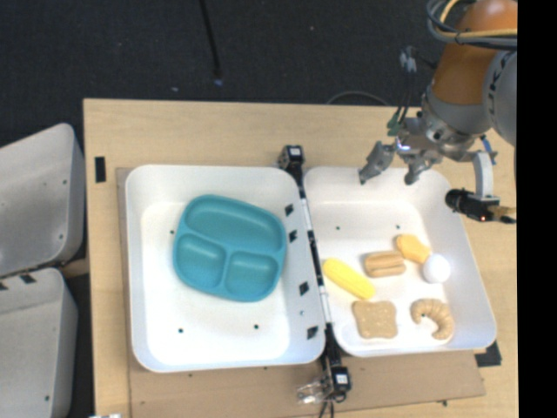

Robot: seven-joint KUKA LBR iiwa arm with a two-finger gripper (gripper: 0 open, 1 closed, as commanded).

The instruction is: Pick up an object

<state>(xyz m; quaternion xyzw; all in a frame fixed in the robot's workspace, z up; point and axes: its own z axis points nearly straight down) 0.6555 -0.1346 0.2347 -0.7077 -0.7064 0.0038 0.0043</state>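
Note:
My gripper (393, 167) hangs over the back edge of the right bin (374, 200), its two fingers spread apart with nothing between them. Below it in that bin lie several toy foods: a yellow banana-like piece (348, 279), a tan bread roll (384, 264), an orange piece (412, 248), a white egg (436, 269), a square of toast (376, 319) and a croissant (434, 315). All of them sit well in front of the gripper, toward the bin's near half.
The left bin (152, 320) holds a teal divided plate (230, 247). A black clip (291, 157) sits at the back of the seam between the bins. A black cable fitting (470, 203) sticks out by the right bin's far right rim.

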